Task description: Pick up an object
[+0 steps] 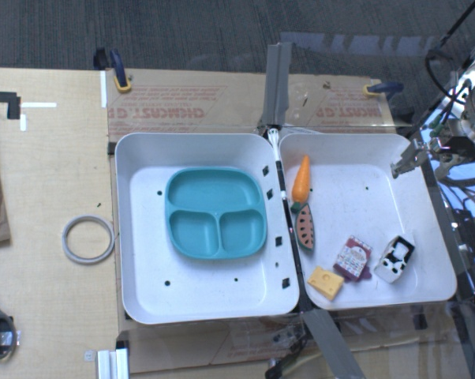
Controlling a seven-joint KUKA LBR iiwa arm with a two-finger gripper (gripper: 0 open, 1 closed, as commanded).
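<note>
1. The left bin (135, 212) holds a teal divided plate (217, 213) in its middle.
2. The right bin (364, 176) has its items on the left and near side – carrot (301, 178), watermelon slice (304, 227), cheese wedge (326, 283), red packet (353, 259), black-and-white cow toy (395, 259).
3. The gripper (403, 164) is at the far right rim of the right bin – whether it is apart or together, I cannot tell.

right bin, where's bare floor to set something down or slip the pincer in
The right bin is barest in its upper middle and right, between the carrot and the far right wall. It is crowded along the left wall, with the watermelon slice, and near the front: cheese wedge, red packet, black-and-white toy.
</note>
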